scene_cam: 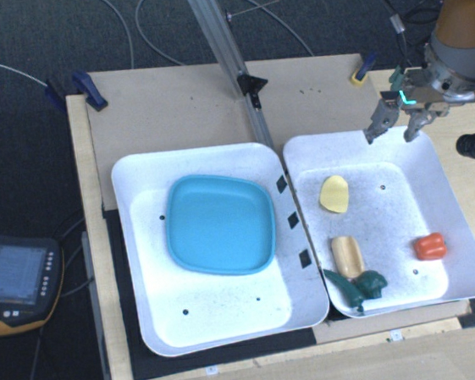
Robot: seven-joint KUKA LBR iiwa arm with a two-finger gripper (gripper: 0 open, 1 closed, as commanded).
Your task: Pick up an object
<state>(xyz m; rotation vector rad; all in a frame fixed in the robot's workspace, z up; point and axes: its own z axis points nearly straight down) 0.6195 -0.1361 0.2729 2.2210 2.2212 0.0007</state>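
Note:
My gripper (395,130) hangs over the far rim of the right bin (452,203), its two fingers spread apart with nothing between them. Inside that bin lie a yellow rounded piece (334,194) near the middle back, a tan cylinder (346,255) nearer the front, a dark green toy (358,286) at the front edge, and a small red-orange object (430,246) at the right. The yellow piece is the closest to the gripper, below and left of it.
The left bin (141,238) holds a large blue square plate (221,222). A metal pole (225,46) slants across the bench's back. Blue and yellow clamps (90,91) sit at the bench's far corners. A teach pendant (13,278) lies off the bench at left.

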